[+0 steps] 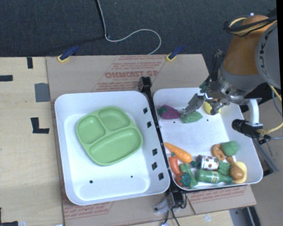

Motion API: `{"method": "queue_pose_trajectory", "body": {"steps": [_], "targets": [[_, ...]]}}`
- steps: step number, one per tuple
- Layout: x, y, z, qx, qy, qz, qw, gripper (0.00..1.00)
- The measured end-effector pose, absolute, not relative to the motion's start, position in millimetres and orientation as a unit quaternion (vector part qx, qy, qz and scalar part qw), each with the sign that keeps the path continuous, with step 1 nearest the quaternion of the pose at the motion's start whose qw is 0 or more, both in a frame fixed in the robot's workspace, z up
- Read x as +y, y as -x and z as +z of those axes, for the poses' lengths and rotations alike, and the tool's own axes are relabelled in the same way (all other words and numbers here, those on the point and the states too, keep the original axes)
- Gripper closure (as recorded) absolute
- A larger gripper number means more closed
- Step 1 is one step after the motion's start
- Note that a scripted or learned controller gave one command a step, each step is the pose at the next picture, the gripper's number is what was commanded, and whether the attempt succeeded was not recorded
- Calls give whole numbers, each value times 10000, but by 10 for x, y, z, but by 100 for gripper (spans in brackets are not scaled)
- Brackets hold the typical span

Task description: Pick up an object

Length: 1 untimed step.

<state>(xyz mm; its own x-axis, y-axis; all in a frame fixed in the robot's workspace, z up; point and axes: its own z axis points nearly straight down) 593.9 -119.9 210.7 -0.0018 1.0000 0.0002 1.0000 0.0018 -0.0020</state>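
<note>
My gripper [194, 106] reaches into the far part of the right bin [200, 135], coming down from the arm at the right. Its tip is just above a small green toy [192, 116] lying on the bin floor. A purple toy with a green top [168, 112] lies to the left of that, near the bin's left wall. A yellow piece [209, 107] shows just behind the gripper body. Whether anything is gripped is not visible.
Several toy foods crowd the right bin's near side: an orange carrot [178, 152], a green bottle [210, 176], a spotted can [209, 163], a green-and-orange piece [226, 149]. The left bin [74, 181] holds a green divided plate [109, 135].
</note>
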Motion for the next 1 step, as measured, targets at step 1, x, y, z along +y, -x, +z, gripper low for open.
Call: {"method": "queue_pose_trajectory", "body": {"steps": [1], "targets": [[-1192, -5939, 2204, -7083, 7059, 8, 11, 100]]}}
